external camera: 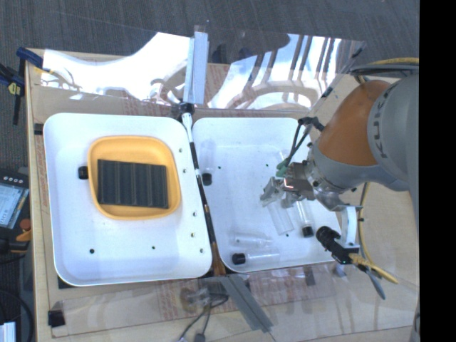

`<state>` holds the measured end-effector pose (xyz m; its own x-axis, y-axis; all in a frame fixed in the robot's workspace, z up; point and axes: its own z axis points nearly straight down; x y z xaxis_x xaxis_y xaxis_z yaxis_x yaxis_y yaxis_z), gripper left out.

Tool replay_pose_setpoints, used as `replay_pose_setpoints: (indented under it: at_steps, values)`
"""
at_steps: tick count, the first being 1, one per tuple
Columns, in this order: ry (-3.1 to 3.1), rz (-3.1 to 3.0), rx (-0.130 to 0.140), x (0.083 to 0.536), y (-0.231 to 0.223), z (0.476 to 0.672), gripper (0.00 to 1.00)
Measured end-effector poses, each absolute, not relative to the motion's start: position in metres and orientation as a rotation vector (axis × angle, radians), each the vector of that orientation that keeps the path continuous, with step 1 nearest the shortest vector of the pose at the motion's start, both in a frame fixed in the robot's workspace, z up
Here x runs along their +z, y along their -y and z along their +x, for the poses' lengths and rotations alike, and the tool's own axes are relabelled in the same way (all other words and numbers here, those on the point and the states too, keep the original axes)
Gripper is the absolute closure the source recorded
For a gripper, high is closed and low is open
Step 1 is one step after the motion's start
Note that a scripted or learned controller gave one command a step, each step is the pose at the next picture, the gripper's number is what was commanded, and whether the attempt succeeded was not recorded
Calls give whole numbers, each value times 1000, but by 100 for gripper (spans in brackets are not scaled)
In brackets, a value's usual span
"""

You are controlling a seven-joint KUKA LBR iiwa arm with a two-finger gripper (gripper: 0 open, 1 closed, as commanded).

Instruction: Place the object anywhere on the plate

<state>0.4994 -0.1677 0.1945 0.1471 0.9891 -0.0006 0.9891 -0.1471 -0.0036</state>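
A yellow plate (132, 152) with rounded corners lies in the left bin (64, 248). On its middle rests a dark, ribbed rectangular object (135, 184), lying flat. My gripper (281, 191) hangs low over the right bin (235, 155), right of that bin's middle and far from the plate. The grey arm with its orange band (353, 130) reaches in from the right above it. Just below the gripper a faint clear shape (285, 221) shows on the bin floor; what it is cannot be made out.
Small black pieces sit in the right bin near its front edge (239, 258) and below the gripper (308, 230). A black stud (83, 172) lies beside the plate's left rim. A divider rail (199, 191) runs between the bins. Cables and tools lie right of the bench.
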Motion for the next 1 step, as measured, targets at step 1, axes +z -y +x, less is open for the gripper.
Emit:
replay_pose_setpoints:
  at_steps: [1]
  values:
    - [2169,-2270,2,262,144,574,100]
